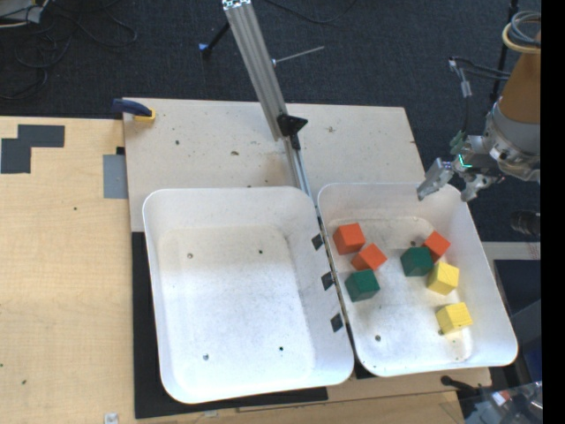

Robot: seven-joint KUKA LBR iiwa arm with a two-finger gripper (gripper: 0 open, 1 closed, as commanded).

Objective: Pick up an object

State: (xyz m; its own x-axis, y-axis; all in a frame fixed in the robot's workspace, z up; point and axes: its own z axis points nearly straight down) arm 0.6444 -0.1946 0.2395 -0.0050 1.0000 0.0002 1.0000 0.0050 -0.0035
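Seven cubes (403, 270) crowd the right bin (494, 343); my jaws hover upper right, released; tight clusters risk a deflected grasp.

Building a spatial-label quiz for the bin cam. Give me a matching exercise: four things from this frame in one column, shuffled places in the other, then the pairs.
Things
1. gripper
2. blue clamp
3. green cube nearest the divider
4. yellow cube nearest the camera

Places
A. right bin, near its front right corner
B. above the right bin's far right corner
C. far left corner of the bench board
D. right bin, just below two orange cubes

Pairs: 1-B, 2-C, 3-D, 4-A
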